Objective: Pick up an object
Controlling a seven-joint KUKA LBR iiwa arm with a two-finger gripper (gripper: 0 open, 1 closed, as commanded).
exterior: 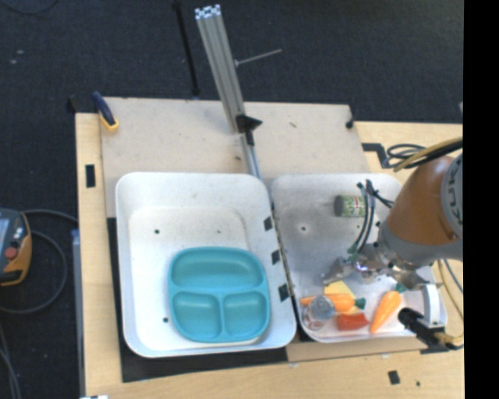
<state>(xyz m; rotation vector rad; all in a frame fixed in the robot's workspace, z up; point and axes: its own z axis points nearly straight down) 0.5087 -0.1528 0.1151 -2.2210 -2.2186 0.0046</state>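
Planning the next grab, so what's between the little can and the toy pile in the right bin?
Bare bin floor separates can and toy pile, by the camera view.

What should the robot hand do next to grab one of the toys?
Probably drop straight down a little. The gripper hangs just above the toy pile in the right bin, nearest the yellow piece, with nothing seen between its fingers.

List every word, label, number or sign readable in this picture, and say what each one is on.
No text can be read.
Small can in the right bin: its label has a red band, print too blurred to read.
Checkerboard tag on top of the metal rail: a pattern, no letters.
Orange device at the left edge: markings too small to read.
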